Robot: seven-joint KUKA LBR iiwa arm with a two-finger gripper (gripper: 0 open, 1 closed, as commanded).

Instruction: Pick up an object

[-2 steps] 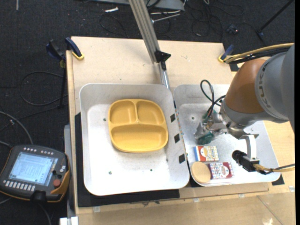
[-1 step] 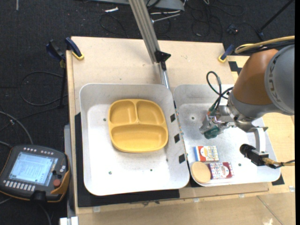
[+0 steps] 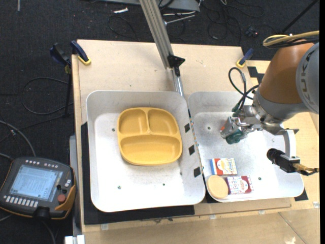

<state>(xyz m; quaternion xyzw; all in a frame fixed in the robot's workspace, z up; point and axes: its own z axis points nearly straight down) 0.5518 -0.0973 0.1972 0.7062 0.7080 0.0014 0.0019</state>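
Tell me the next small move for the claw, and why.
Probably shift it toward the bin's near edge, then lower. The claw hovers over bare floor of the right bin, while the small boxes and the round tan lid lie nearer the front rim.

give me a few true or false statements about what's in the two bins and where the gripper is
1. A yellow divided tray lies in the left bin. True.
2. The gripper is over the left bin. False: it is over the right bin, in its upper part.
3. Two small boxes lie in the right bin, near its front edge: the first small box and the second small box. True.
4. The round tan object sits inside the yellow tray. False: it is in the right bin, beside the boxes.
5. The arm reaches in from the view's left. False: it comes in from the right.
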